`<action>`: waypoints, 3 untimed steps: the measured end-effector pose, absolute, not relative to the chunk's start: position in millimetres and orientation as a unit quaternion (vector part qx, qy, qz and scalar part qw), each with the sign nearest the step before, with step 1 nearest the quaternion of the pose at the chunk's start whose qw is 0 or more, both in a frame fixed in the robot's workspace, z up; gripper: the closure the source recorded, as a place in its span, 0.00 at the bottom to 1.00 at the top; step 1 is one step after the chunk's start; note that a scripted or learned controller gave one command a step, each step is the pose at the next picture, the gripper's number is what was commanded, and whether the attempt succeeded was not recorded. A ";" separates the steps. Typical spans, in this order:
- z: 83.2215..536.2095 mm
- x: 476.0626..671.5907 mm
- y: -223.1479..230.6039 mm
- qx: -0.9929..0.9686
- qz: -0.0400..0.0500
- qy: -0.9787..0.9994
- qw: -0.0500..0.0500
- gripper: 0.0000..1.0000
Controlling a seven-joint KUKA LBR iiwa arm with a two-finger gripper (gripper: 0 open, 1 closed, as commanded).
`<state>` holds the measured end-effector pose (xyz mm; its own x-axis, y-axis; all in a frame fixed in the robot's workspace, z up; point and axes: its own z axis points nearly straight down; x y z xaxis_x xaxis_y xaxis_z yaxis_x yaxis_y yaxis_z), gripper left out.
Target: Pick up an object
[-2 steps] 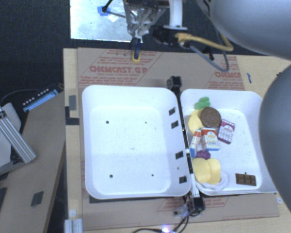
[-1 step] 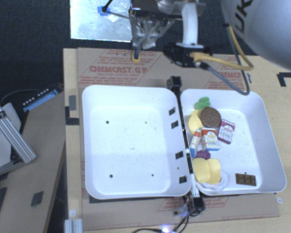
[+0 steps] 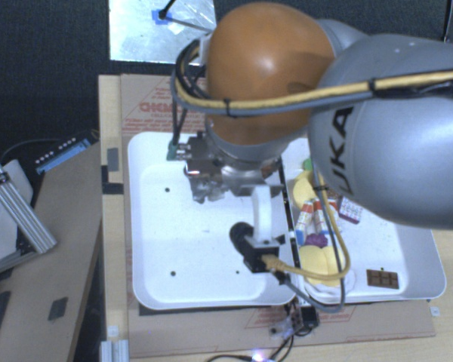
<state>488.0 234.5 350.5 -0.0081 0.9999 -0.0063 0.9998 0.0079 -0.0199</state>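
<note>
My gripper (image 3: 205, 185) hangs low over the back of the left white bin (image 3: 160, 232), under the orange wrist band, and the arm's body covers most of it. I see nothing in it. In the right bin (image 3: 419, 274) lie a yellow rounded object (image 3: 317, 261), two white tubes with red and blue labels (image 3: 305, 219), a small purple piece (image 3: 315, 240), a brown chocolate-like bar (image 3: 383, 279) and a small purple-and-white packet (image 3: 350, 211). The arm covers much of the right bin.
A bit of green (image 3: 308, 164) peeks out beside the arm at the back of the right bin. Both bins stand on a cardboard sheet (image 3: 147, 108). An aluminium frame (image 3: 19, 213) stands at the left on the bench.
</note>
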 end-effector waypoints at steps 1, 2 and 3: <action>405.9 601.8 232.7 -0.708 -0.005 -0.707 -0.003 1.00; 425.1 671.3 233.9 -0.707 -0.004 -0.707 -0.003 1.00; 428.0 668.6 234.1 -0.706 -0.001 -0.708 -0.001 1.00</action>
